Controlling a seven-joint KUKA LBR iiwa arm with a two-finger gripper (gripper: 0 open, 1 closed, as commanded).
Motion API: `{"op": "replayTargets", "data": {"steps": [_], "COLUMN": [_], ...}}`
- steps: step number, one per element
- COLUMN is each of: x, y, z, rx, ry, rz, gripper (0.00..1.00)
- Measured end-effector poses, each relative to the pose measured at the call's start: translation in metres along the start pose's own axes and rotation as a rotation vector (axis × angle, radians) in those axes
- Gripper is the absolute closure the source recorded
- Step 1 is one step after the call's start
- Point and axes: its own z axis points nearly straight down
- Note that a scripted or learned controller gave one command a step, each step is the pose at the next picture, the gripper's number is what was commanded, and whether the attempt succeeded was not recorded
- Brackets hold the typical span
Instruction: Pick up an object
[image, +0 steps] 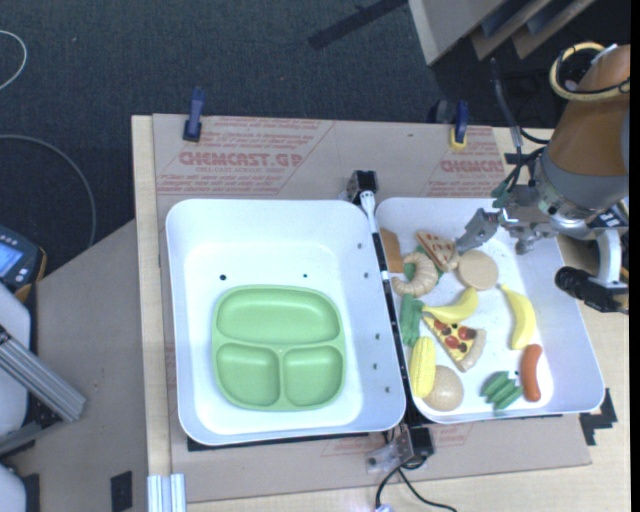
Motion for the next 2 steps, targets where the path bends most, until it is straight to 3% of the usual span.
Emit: {"op": "replayTargets", "data": {"steps": [1, 2], "x": [-0.005, 0.037], "y": [-0.08, -0.085], "z": [0.113, 0.111], "rx": [0.006, -0.014], "ry": [0.002, -0.006], "rz": [0.006, 0.001], "gripper": [0.0, 0.0]}}
